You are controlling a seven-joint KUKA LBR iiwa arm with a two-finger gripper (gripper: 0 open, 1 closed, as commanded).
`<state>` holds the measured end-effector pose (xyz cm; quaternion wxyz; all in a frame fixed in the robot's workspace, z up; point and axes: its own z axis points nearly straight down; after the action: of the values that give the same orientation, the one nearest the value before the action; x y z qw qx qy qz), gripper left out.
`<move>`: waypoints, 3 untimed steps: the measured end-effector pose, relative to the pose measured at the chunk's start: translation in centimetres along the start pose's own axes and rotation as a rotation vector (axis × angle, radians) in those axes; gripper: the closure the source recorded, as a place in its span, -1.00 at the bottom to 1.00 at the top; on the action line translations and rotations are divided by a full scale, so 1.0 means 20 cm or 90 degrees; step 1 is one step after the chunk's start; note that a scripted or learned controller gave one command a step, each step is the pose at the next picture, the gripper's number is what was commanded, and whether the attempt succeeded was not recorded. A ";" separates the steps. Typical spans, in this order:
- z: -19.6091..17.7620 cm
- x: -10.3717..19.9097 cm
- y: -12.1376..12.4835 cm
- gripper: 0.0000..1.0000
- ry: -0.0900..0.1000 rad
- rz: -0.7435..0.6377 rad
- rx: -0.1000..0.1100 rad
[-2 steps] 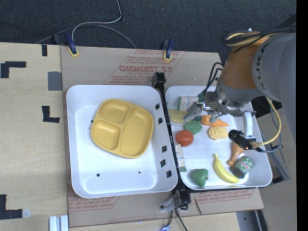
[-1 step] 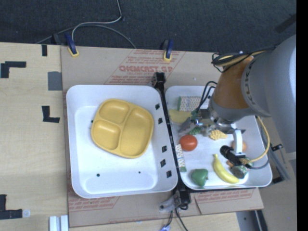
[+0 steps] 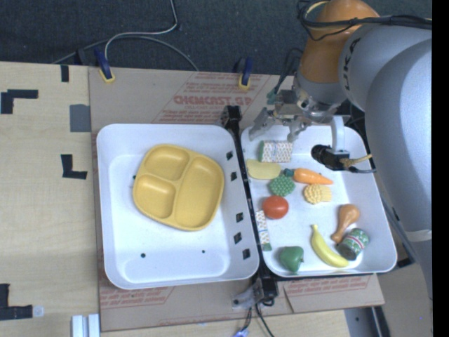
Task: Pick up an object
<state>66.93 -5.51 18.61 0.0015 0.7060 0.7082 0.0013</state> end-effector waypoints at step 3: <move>0.49 -0.62 -0.30 -1.00 -0.003 0.002 -0.002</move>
<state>60.94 -17.94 8.74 0.0044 0.7069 0.7073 0.0004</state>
